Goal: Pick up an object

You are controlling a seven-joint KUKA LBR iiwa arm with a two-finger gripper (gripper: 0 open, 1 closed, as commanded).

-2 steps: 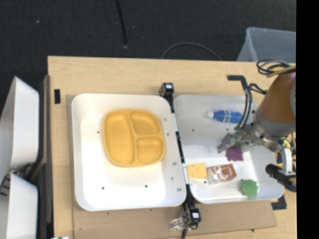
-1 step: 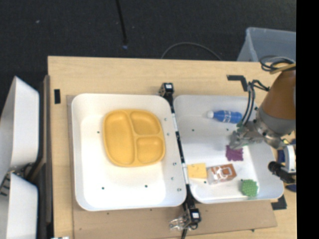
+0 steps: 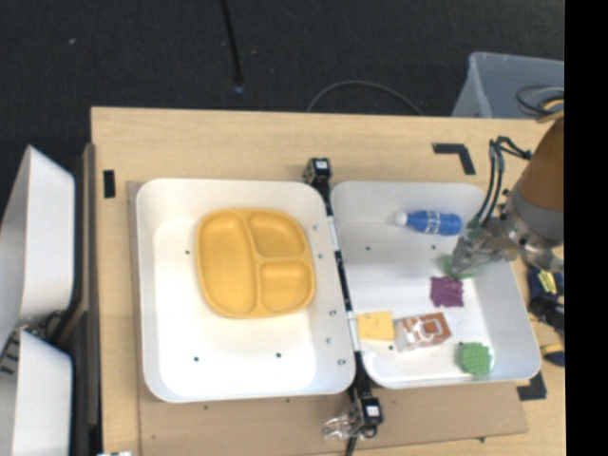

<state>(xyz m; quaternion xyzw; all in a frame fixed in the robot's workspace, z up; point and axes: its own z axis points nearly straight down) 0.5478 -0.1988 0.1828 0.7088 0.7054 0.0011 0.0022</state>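
In the right-hand bin [image 3: 380, 207] of a wooden tabletop [image 3: 209, 141], we see the arm's end effector [image 3: 463, 262] hanging low over the white floor, its grey fingers angled down and to the left. We cannot tell whether it is wide or narrow; the tips blur together against the bin, and nothing shows between them. Just below and to the left of the tips lies a purple object [image 3: 446, 292], near them but, as far as we can judge, not gripped. Above it, toward the bin's far wall, a blue and white bottle [image 3: 429, 221] rests on its side. Along the near wall we find a yellow block [image 3: 375, 327], with an orange and white packet [image 3: 424, 331] just beside it on the right, and a green knobbly ball [image 3: 474, 357] close to the near right corner. The left bin [image 3: 161, 350] carries a yellow divided tray [image 3: 255, 261] with three compartments, set toward its middle. The arm [image 3: 543, 183] enters from the right, cables looping up beside it, with a pale blue tub [image 3: 508, 84] standing beyond the tabletop's far right corner.
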